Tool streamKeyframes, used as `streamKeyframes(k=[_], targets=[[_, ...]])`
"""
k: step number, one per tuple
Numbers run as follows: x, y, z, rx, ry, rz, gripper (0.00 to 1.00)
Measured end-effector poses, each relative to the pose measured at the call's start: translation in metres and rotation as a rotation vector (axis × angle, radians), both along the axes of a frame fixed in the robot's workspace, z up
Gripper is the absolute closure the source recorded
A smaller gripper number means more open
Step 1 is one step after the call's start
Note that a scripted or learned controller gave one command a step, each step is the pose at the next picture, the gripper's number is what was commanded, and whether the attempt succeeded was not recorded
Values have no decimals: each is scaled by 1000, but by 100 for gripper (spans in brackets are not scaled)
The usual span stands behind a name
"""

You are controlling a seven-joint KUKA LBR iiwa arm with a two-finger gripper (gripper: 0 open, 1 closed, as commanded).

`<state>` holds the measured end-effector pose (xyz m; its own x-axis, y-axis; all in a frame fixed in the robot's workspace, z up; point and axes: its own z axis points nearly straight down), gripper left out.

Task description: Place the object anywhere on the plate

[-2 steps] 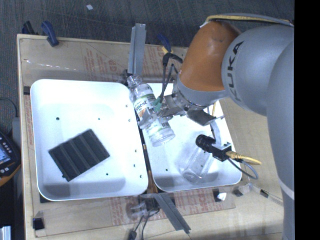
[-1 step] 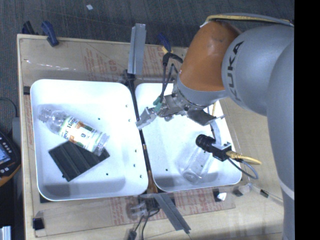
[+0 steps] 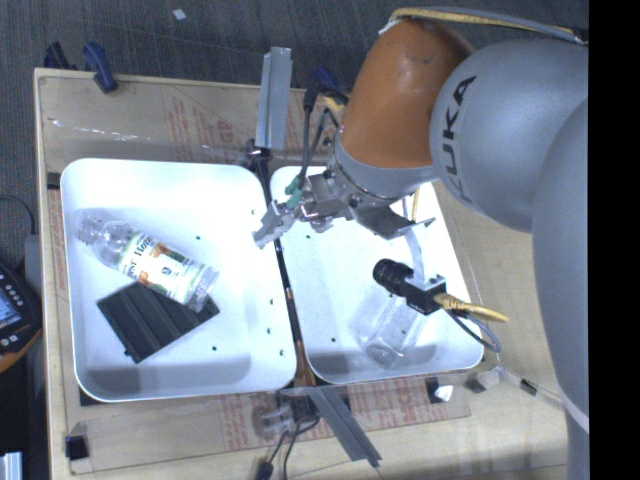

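Clear plastic bottle (image 3: 148, 258) overlaps ridged black plate (image 3: 150, 320).

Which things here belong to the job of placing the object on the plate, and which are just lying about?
Job in hand:
clear plastic water bottle with a printed label
flat black ribbed plate
pincer

Lying about:
clear drinking glass
left white bin
right white bin

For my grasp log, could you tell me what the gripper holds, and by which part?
Cannot be told: the gripper hangs over the rim between the bins, with nothing visible between its fingers.
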<state>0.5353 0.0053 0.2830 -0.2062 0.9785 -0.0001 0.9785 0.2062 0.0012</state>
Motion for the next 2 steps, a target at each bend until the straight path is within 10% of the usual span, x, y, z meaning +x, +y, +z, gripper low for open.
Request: streamKeyframes(k=[1,2], targets=[[-60,55,-78,-1,7,-21,0],[-23,122,-144,-2,5,-46,0]])
